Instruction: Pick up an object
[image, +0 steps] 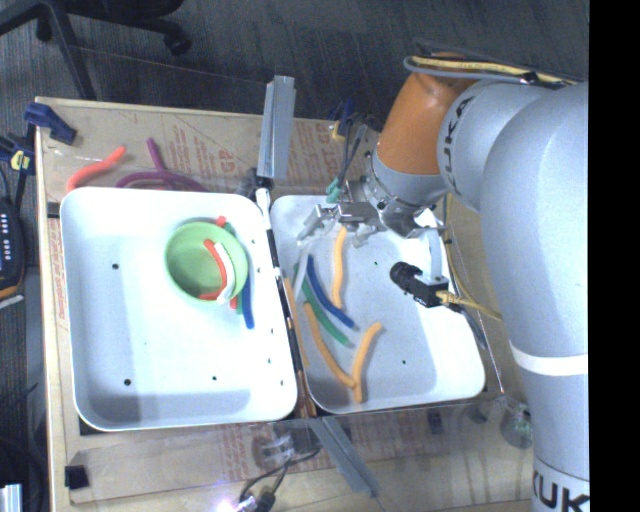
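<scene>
Hand (340, 222) first: it sits low over the right bin (455, 372), up near the 12 o'clock edge of that bin. An orange strip (340, 265) hangs straight down from it toward 6 o'clock. The top of the strip seems to be pinched in the hand, but that spot is small and crowded, so I cannot tell for sure.

Going from near to far, an orange bent strip (362, 350) lies at 6 o'clock in the right bin. Above it lie a green strip (330, 330) and a blue strip (322, 295).

At 9 o'clock is the left bin (110, 330), with a green bowl (200, 262) inside.

I think the pick is in the grab-and-lift step. Next the hand needs to go straight up, slow and steady, so the strip does not slip out.
</scene>
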